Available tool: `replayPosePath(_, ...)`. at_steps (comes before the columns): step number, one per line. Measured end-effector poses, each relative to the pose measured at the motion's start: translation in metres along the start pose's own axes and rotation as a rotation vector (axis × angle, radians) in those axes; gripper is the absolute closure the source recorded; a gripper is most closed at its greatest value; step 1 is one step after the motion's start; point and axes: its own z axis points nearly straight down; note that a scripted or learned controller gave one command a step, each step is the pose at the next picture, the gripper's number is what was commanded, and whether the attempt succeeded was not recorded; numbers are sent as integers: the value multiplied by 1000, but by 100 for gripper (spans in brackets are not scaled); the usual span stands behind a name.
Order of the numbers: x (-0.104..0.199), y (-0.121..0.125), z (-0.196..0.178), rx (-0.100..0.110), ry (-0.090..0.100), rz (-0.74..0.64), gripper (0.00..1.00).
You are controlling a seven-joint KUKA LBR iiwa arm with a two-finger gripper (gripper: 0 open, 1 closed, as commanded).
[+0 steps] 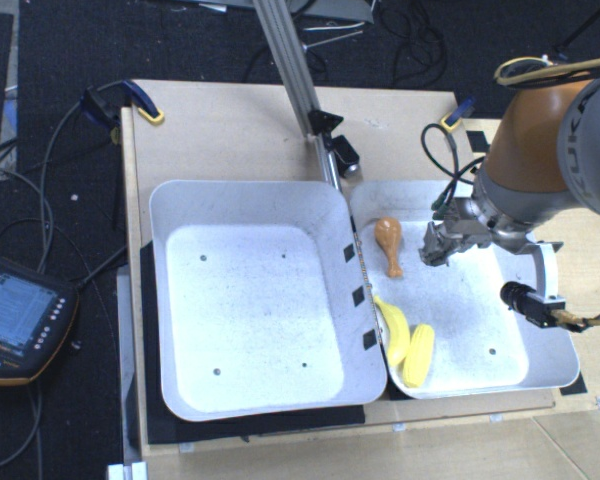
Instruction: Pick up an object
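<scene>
Honestly, I cannot tell my dark two-finger gripper (pixel 435 250) state; I'd take the light, rigid-looking tan plastic drumstick (pixel 389 244) across its narrow shaft.

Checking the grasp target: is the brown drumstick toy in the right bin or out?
In: the drumstick lies flat on the right bin floor, left of the tool.

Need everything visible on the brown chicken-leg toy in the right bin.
The chicken-leg toy is a tan-brown drumstick, apparently plastic, with a rounded meaty end and a thin shaft ending in a small knob. It lies flat on the floor of the right bin, near that bin's upper left corner, bulb toward the far wall, shaft pointing down the view. Nothing touches it: the gripper sits to its right, apart, and the yellow toys lie below.
</scene>
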Motion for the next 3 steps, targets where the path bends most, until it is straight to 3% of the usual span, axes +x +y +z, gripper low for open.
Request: replayPosePath(3, 147, -45, -34, -1, 0, -1, 100)
